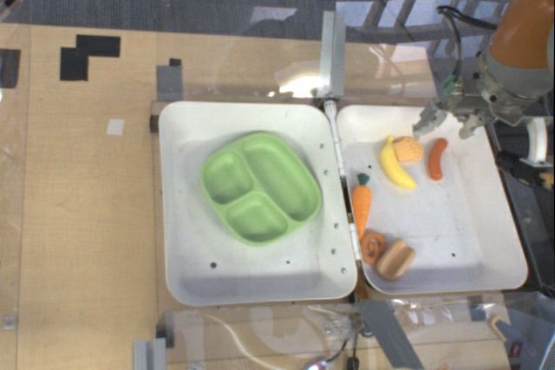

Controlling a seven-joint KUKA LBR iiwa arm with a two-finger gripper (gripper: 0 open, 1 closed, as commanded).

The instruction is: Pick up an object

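Observation:
In the right bin [468, 264] lie a yellow banana [395, 170], a piece of corn [408, 151], a red sausage [436, 159], an orange carrot [361, 207], a small orange-red slice [373, 247] and a brown bread roll [395, 259]. My gripper [448, 121] hangs open over the bin's far edge, just above the sausage and corn. Its grey fingers [427, 120] are spread apart with nothing between them.
The left bin [199, 273] holds a green divided plate [260, 186]. A metal divider [340, 178] runs between the two bins. Cables and a metal post [334, 52] stand behind the bins.

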